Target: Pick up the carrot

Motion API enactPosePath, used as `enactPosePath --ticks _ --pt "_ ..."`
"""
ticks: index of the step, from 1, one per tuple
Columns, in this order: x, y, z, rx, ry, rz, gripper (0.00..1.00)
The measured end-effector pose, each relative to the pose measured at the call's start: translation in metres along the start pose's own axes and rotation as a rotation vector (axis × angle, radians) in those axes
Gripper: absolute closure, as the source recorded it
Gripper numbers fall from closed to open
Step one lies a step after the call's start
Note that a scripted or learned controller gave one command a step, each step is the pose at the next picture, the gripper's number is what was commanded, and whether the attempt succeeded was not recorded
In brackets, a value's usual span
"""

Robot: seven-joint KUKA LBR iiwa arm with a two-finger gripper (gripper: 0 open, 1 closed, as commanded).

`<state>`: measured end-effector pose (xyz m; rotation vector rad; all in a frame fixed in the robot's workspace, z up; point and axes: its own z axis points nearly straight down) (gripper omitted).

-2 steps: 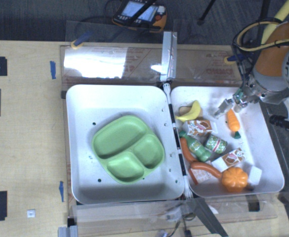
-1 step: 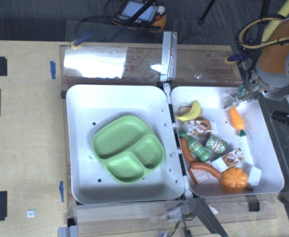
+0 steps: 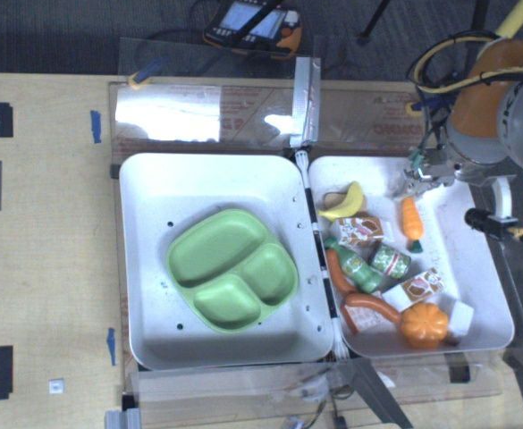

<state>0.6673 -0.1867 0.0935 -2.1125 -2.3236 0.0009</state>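
Note:
The carrot (image 3: 411, 219) is a small orange piece lying roughly upright on the floor of the right bin (image 3: 476, 266), near its far end. My gripper (image 3: 424, 175) hangs just beyond and slightly right of the carrot's far tip, over the bin's back right part. Its fingers look open with nothing between them. The carrot lies free, a little apart from the other items.
Left of the carrot lie a yellow banana (image 3: 346, 201), small packets (image 3: 361, 231), a green can (image 3: 389, 262), a red sausage (image 3: 369, 309) and an orange pumpkin (image 3: 424, 324). The left bin (image 3: 145, 195) holds a green divided plate (image 3: 232, 268).

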Motion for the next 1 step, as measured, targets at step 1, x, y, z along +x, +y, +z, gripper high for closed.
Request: enactPosePath --ticks 1 --pt "0.0314 0.0033 -0.0768 -0.005 -0.002 0.016 1.0"
